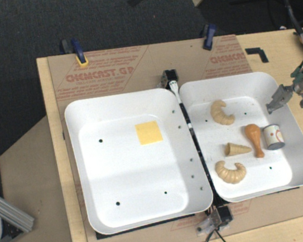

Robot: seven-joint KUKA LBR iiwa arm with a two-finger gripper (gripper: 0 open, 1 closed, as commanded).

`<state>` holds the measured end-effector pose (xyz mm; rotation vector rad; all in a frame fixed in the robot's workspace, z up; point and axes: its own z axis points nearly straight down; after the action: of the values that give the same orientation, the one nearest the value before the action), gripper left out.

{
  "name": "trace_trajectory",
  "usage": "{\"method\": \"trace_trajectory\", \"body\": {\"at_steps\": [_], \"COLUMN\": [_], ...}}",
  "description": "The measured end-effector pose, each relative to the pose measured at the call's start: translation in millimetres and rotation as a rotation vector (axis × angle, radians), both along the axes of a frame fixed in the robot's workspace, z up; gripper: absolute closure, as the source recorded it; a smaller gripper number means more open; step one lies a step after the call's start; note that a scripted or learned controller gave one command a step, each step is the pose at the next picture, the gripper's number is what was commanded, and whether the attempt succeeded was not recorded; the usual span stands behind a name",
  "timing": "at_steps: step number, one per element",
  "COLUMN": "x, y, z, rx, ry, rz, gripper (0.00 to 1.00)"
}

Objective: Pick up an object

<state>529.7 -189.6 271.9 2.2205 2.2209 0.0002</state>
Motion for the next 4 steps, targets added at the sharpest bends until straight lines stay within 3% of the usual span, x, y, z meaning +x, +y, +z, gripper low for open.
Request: {"method": "trace_trajectory", "body": {"at_steps": [1,2,3,4], "x": [50,42,-31,41], "y": [36,54,-16,15], "z": [-103,-170,-139,-189], "rx": [0.005,-0.002,0.0,-0.001], "ry": [0.009,-0.016,0.004,-0.004], "rz": [0.005,0.003,-0.008,0.005], "gripper": [0.0,0.0,0.0,0.0]}}
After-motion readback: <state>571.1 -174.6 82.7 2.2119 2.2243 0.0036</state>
